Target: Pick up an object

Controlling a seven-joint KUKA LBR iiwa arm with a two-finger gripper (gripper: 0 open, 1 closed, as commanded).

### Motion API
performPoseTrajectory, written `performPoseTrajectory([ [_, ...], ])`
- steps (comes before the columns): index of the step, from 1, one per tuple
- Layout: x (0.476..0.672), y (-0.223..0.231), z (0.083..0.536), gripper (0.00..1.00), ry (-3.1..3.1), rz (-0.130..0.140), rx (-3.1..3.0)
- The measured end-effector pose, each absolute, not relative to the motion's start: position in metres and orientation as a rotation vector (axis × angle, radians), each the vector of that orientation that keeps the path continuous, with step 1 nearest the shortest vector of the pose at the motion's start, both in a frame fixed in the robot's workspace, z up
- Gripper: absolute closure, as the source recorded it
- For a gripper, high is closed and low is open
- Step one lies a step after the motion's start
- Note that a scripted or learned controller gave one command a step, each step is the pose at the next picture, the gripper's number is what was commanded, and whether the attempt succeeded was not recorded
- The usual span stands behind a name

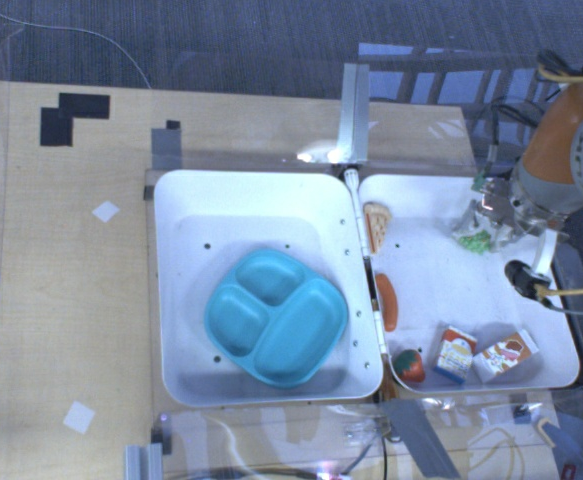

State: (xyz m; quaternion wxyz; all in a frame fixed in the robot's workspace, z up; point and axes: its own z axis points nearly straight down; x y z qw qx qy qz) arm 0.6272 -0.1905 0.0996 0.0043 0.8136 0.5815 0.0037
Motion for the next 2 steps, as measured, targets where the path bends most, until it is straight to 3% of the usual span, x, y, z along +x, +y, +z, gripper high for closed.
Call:
performPoseTrajectory([
  [1, 0.605, -0.181, 0.088, 1.00, 1.898, 0.008, 2.496],
  [2, 0.637, -0.121, 0.184, 1.00, 1.906, 0.007, 2.493],
])
